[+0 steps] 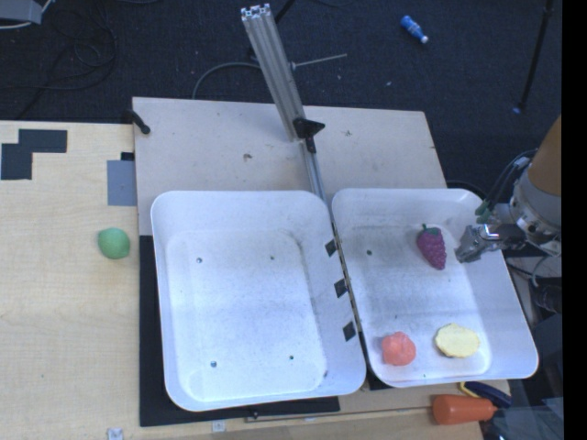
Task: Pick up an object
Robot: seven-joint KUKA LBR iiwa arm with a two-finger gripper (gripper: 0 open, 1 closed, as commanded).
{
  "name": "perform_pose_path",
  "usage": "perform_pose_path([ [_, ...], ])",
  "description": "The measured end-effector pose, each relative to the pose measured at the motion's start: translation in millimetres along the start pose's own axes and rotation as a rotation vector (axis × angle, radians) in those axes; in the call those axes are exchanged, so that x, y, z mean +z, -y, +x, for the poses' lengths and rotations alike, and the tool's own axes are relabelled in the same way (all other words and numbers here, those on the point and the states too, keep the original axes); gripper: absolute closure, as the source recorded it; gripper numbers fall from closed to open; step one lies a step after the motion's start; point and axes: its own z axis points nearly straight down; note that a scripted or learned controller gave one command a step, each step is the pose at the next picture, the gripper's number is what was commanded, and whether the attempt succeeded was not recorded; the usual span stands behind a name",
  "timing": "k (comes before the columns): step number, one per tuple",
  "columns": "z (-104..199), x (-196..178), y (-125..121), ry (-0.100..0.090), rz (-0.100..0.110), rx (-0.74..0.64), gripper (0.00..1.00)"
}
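The gripper (472,244) sits over the right bin's (500,301) outer side, close beside the plum (432,247), which lies just inboard of it on the bin floor. Nothing shows between the tool's tips; whether it is wide or narrow cannot be told at this resolution.

Risks, as judged:
- The plum is rounded and may roll away under a side contact, leaving the tool closing on nothing.
- The bin wall lies right beneath the tool; a low approach could strike the rim.
- The red piece (398,348) and yellow piece (457,341) lie well nearer the front, clear of interference.
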Motion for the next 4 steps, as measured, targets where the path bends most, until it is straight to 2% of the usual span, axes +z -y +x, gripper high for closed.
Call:
perform_pose_path([
  [1, -1.9, -41.6, -1.8, 0.0, 0.001, 0.0, 1.0],
  [2, 51.5, -33.1, -5.2, -0.002, 0.004, -0.003, 1.0],
  [3, 104.6, -40.2, -1.6, -0.002, 0.003, -0.004, 1.0],
  [4, 147.6, -31.2, 1.4, -0.001, 0.004, -0.002, 1.0],
])
